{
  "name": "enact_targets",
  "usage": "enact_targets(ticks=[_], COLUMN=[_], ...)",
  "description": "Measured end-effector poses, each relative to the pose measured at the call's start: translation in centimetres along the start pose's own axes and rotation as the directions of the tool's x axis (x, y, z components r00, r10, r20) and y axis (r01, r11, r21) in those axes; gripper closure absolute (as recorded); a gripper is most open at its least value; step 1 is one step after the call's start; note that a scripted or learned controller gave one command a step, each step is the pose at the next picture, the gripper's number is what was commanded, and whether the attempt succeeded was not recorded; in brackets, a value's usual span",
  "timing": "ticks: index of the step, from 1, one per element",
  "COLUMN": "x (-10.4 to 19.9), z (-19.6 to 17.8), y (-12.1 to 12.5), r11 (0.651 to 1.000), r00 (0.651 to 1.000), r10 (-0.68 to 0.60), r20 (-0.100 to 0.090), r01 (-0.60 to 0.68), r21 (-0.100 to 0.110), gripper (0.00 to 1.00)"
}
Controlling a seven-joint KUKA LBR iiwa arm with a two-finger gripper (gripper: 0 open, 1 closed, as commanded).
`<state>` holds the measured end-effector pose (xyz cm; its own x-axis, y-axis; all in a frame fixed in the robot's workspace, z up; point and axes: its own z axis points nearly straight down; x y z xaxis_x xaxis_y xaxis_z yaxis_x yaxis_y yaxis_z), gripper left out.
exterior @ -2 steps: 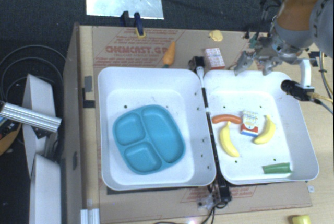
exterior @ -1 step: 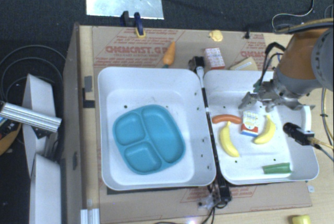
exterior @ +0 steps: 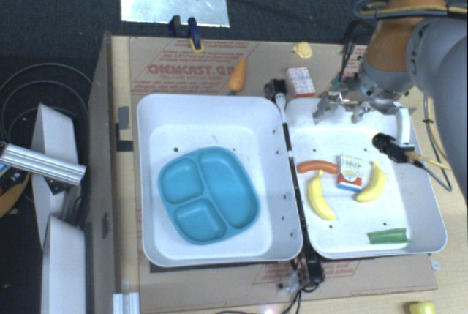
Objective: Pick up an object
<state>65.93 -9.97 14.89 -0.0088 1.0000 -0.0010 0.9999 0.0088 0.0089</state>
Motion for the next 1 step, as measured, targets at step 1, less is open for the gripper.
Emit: enact_targets(ticks=[1], x=[-2.04], z=[4.26], y=[-8.71], r11=[1.0], r00=[1.0], r10=[0.012], r20=[-0.002], r01=[-0.012], r21=[0.017], gripper=[0.0])
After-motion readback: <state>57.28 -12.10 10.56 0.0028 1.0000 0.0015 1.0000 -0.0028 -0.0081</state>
